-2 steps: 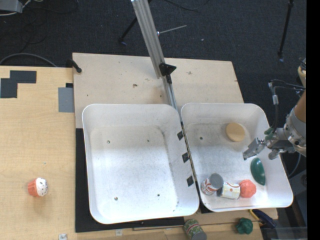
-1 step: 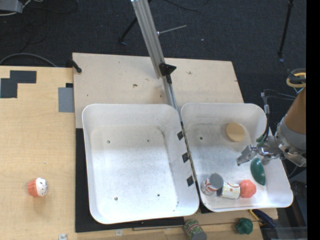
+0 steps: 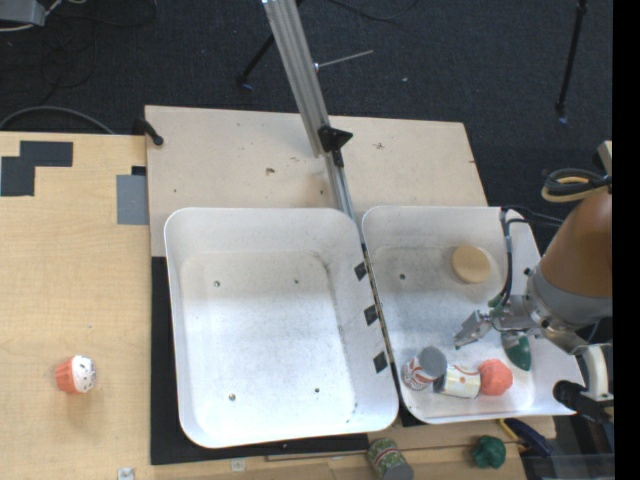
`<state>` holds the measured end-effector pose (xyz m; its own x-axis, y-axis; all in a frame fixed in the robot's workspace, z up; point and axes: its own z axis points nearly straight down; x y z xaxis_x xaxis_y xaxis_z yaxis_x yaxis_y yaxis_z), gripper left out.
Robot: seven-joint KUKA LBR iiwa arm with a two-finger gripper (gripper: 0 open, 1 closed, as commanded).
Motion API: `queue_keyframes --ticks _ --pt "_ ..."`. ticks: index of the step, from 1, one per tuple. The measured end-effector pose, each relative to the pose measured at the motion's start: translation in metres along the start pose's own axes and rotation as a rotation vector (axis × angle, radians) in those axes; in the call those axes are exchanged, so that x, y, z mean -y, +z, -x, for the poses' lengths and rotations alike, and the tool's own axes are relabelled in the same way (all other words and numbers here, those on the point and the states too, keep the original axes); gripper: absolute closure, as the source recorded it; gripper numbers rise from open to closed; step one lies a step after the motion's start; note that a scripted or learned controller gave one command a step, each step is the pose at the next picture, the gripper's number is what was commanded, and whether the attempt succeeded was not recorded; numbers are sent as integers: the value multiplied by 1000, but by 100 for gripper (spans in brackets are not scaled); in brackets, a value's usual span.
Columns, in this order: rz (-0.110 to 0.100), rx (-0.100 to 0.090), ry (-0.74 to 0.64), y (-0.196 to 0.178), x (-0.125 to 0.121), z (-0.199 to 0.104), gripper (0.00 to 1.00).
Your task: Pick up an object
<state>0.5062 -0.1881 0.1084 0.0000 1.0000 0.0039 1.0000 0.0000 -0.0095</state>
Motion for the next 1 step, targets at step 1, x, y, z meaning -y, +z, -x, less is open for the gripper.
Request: queue_keyframes --ticks 1 --pt "5 2 5 -13 -1 2 100"
